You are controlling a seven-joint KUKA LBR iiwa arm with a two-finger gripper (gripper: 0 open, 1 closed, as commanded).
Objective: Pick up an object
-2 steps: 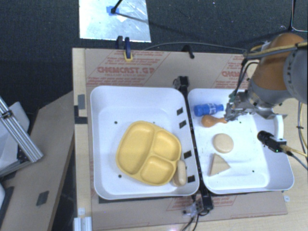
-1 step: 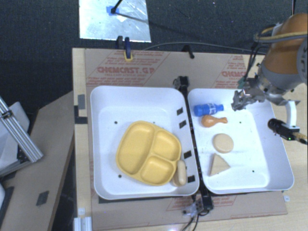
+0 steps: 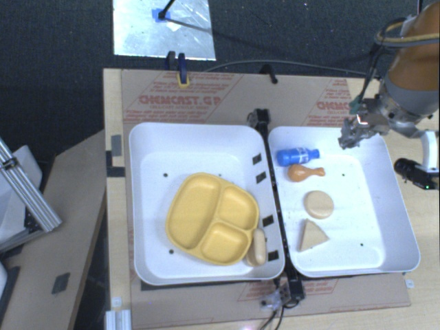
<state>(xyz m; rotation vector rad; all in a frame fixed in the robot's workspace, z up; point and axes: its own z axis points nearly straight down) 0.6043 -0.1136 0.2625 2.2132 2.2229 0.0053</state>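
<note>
The right bin [image 3: 385, 205] holds a blue bottle [image 3: 297, 156], an orange drumstick-shaped toy [image 3: 304, 173], a round tan disc [image 3: 319, 204] and a tan wedge [image 3: 313, 236]. My gripper [image 3: 352, 135] hangs over the far right corner of that bin, well right of the blue bottle, with nothing seen between its fingers. The arm's orange band [image 3: 416, 53] is above it at the right.
The left bin [image 3: 148, 184] carries a yellow divided plate [image 3: 212, 218] with a small beige oblong piece [image 3: 258, 247] by its right edge. A black divider clip strip [image 3: 271, 198] runs between the bins. A shiny metal sheet [image 3: 163, 18] lies behind the bench.
</note>
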